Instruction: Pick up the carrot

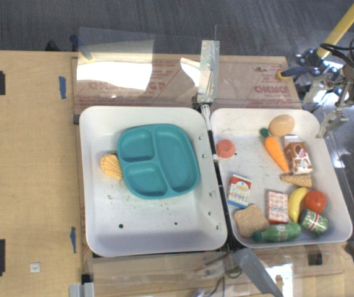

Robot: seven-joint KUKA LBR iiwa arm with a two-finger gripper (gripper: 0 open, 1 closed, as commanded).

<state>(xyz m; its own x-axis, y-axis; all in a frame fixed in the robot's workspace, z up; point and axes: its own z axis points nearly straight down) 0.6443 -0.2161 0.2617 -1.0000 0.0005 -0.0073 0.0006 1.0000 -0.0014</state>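
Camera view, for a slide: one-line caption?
Carrot lies among toy food in the right bin; teal plate in the left bin.

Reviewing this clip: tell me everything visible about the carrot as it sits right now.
The carrot is a small toy, apparently plastic, with an orange tapered body and a green stub at its thick end. It lies flat in the right bin, in the upper part, thick end toward the far rim and tip pointing down-right. A tan rounded piece sits just above it and a small carton lies close along its right side.
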